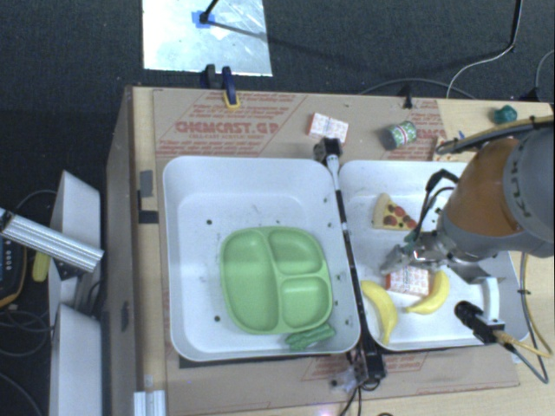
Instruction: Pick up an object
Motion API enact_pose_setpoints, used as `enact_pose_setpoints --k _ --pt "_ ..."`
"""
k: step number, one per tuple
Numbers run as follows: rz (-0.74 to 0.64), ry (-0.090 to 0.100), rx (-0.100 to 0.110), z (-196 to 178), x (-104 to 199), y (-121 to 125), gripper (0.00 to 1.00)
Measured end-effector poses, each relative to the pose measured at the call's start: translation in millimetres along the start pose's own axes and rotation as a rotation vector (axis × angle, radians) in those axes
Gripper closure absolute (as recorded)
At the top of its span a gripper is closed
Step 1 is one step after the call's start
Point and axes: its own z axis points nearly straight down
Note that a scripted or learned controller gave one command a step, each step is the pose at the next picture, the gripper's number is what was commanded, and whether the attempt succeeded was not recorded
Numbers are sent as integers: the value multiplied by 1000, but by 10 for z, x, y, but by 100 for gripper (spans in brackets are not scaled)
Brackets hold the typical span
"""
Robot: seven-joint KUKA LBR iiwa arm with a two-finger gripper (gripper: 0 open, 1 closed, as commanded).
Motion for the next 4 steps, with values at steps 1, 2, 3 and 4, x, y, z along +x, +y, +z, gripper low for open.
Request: enact_pose_setpoints --k 1,2,3,4 --pt "-1 -1 -2 -6 -32 152 0" --pt "1 -1 0 -2 -389 -74 0" --pt "-2 1 -1 -2 180 -7 0" --pt "0 -2 -3 -9 -269 368 0"
